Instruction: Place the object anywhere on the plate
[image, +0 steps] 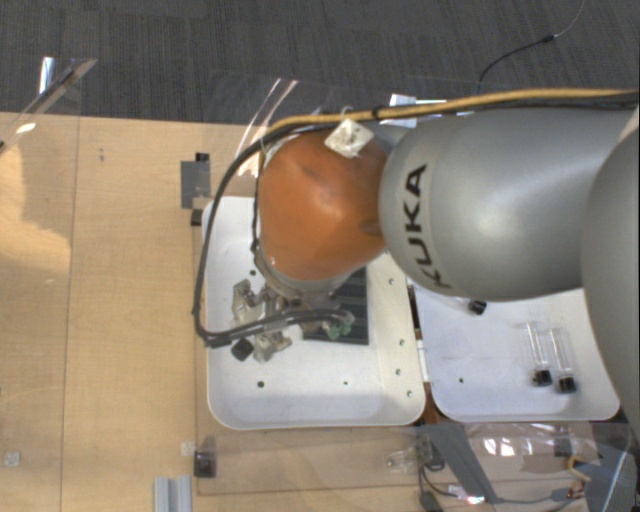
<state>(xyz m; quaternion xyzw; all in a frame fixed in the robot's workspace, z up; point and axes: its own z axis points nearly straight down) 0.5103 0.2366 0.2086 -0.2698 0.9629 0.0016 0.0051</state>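
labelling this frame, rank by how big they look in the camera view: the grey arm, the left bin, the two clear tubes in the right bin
1. grey arm, though nearness to the camera swells it
2. left bin
3. two clear tubes, which look alike in size

Wooden bench (100, 300) bears two white bins (300, 400) (side by side).
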